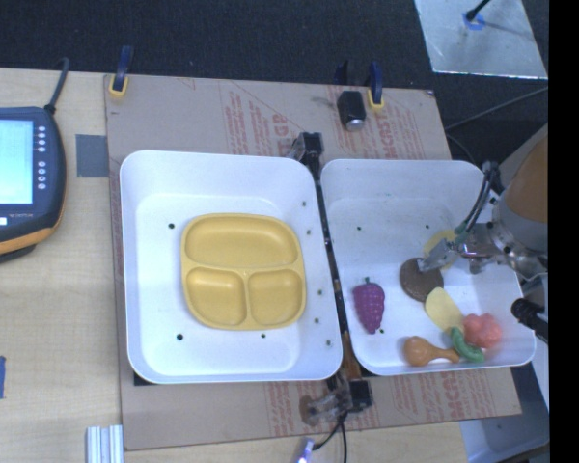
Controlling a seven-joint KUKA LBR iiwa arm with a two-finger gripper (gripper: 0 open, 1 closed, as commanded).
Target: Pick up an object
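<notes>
The grey metal gripper point(448, 252) hangs near the right edge of the right white plastic bin point(386, 186), just above a flat brown round piece point(420, 280). I cannot tell how its hand is set. It looks like the reaching step; next it should go down and squeeze.

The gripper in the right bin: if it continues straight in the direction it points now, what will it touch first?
Probably the brown disc, just below the gripper; depth is unclear.
</notes>
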